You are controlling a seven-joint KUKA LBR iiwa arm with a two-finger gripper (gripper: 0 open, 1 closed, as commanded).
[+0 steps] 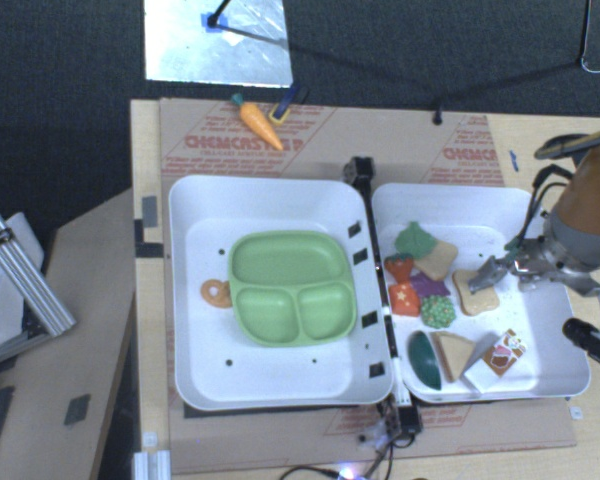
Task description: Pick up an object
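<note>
Camera view has the pincer (492, 271) low in the right bin (550, 230), reaching toward nine o'clock over the toast slice (476, 295), presumably lining up a grab, grip state unclear.

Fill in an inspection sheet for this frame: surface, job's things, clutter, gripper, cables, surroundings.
Surface: bench bearing a left bin and a right bin.
Job's things: toy foods in the right bin, among them bread slice, green broccoli piece, sandwich wedge; a pretzel in the left bin.
Clutter: green divided plate in the left bin; toy carrot outside the bins.
Gripper: gripper low over the bread slice; state unclear.
Cables: dark cable across the floor.
Surroundings: shiny sheet on dark floor.
</note>
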